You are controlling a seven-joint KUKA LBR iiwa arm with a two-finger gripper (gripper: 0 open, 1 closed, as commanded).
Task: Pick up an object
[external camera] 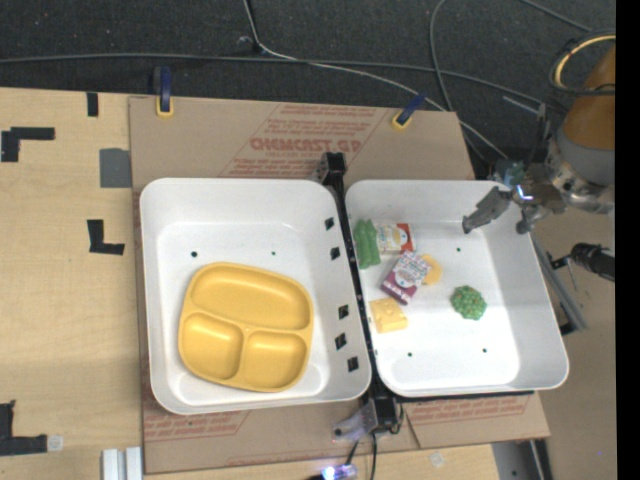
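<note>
The right bin (pixel 520 363) holds several small items: a green packet (pixel 365 243), a red and white packet (pixel 393 238), a purple pouch (pixel 405 275), a yellow piece (pixel 388 315) and a green broccoli-like lump (pixel 467 302). My gripper (pixel 498 213) hangs over the bin's far right rim, above and to the right of the lump. Its fingers are spread, with nothing between them.
The left bin (pixel 160 268) holds a yellow divided plate (pixel 245 325). Both bins rest on a cardboard sheet (pixel 300 138) on the wooden bench. Cables run across the dark back area. The arm's orange band (pixel 590 93) sits at the far right.
</note>
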